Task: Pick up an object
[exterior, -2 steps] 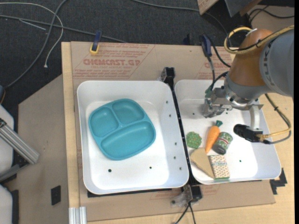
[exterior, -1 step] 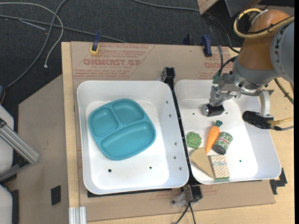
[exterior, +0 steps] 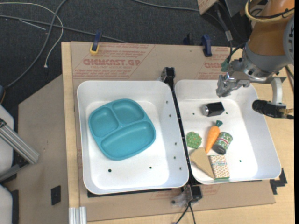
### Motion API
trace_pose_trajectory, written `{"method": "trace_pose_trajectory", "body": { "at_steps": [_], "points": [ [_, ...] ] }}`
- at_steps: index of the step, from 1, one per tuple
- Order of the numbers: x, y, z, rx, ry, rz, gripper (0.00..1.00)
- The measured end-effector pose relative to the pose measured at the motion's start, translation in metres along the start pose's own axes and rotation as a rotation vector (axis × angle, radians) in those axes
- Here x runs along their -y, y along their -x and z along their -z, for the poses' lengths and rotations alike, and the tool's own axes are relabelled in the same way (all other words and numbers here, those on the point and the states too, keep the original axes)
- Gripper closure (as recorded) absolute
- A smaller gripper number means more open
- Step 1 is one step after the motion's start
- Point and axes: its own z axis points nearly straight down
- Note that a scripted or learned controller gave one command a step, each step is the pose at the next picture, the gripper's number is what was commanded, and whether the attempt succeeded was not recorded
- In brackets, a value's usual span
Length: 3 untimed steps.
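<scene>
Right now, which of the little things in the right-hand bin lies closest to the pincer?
The small black cylinder. It lies alone at the bin's far end, just below the pincer, while the carrot, green can and the rest cluster nearer the front.

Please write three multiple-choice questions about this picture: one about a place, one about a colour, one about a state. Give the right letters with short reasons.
1. Where does the divided plate lie?
A. left bin
B. right bin
C. on the cardboard

2. What colour is that plate?
A. red
B. blue
C. yellow

3. How is the toy carrot at this moment?
A. held in the end effector
B. lying in the right bin
C. lying on the plate

Answers:
1 A, the plate rests in the left bin.
2 B, it is blue.
3 B, the carrot lies in the right bin, while the end effector is above the bin's far edge, apart from it.
</scene>
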Motion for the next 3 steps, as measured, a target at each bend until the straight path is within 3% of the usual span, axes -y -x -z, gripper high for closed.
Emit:
{"method": "trace_pose_trajectory", "body": {
  "at_steps": [3],
  "points": [
    [0.013,-0.178,-0.013,-0.005,-0.011,0.006,1.00]
  ]
}}
